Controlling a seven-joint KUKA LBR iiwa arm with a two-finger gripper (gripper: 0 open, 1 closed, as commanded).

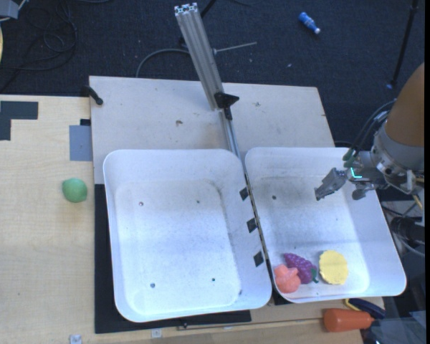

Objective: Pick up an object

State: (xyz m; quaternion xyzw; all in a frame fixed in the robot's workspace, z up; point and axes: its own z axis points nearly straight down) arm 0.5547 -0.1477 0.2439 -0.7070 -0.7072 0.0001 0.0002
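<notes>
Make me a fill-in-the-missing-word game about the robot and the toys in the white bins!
1. The yellow toy lies in the ____ bin.
2. The ball on the wooden table left of the bins is ____.
3. The toy between the orange toy and the yellow toy is ____.
4. The gripper hovers over the ____ bin.

Missing words: right; green; purple; right

a pale bench (201, 113) bears two white bins (175, 235) side by side.
</notes>
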